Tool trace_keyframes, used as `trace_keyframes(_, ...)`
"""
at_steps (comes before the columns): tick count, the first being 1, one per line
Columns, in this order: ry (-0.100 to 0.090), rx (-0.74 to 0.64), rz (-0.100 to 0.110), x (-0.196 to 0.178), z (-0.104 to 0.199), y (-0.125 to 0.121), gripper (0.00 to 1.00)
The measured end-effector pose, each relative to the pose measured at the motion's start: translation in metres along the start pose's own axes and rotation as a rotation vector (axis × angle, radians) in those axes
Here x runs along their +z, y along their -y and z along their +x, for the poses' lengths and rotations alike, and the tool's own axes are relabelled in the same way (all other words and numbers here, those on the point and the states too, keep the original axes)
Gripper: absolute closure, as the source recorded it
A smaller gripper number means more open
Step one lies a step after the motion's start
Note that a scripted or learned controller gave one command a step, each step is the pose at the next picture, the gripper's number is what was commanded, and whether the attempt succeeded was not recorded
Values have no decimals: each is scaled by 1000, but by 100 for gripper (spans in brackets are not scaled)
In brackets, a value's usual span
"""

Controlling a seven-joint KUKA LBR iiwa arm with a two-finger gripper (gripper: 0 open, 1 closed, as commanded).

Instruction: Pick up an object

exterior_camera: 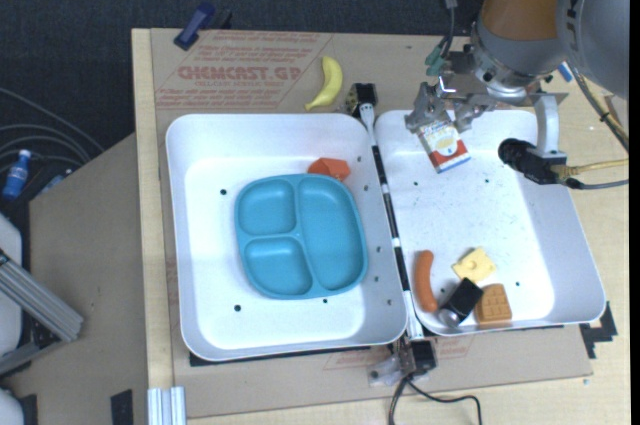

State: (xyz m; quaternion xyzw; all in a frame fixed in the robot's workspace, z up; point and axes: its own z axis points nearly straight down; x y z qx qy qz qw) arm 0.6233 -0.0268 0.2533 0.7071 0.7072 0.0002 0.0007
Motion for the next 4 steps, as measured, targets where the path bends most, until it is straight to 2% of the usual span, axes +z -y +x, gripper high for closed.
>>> trace_keyframes(1, -2, -1, 4, -23, 29, 62, 100)
trace_keyframes(2, 1, 1, 0, -7, -8, 35, 100)
trace_keyframes(3, -2, 1, 4, -17, -6, 140, 100)
trace_keyframes(4, 0, 1, 0, -11, -28, 120, 100)
